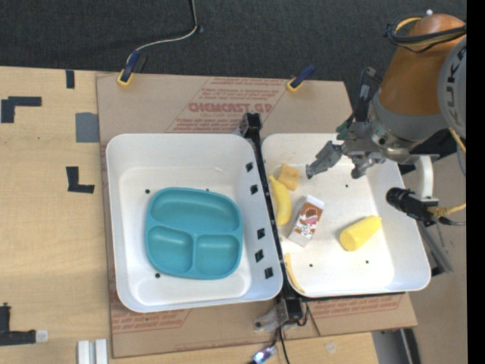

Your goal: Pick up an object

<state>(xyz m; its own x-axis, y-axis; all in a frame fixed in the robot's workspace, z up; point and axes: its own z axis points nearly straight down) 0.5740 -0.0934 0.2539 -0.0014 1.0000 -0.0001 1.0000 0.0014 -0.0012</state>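
The tool (339, 162) hangs over the back of the right bin (394, 271). Its 2 fingers are spread apart, and nothing is between them.

The things to pick lie in that right bin. A yellow banana (281, 201) lies along the left wall. A small yellow block (289, 177) sits at the top end of the banana, touching it. A little carton (307, 221) with a red picture lies just beside the banana. A yellow corn piece (359, 233) lies alone, well apart from the others.

I think the corn piece is the easy pick, since it has free space all around it. The tool should go straight down over its middle, with 1 finger on each long side, then close and lift slowly. The banana and block sit close to the wall, so fingers could bump there.

The left bin (125, 226) holds a blue plate (193, 232) with 3 parts. Both bins sit on a brown cardboard sheet (220, 101) on the wooden worktop (45, 226). Behind the worktop the floor is dark, and a cable (186, 21) runs across it.
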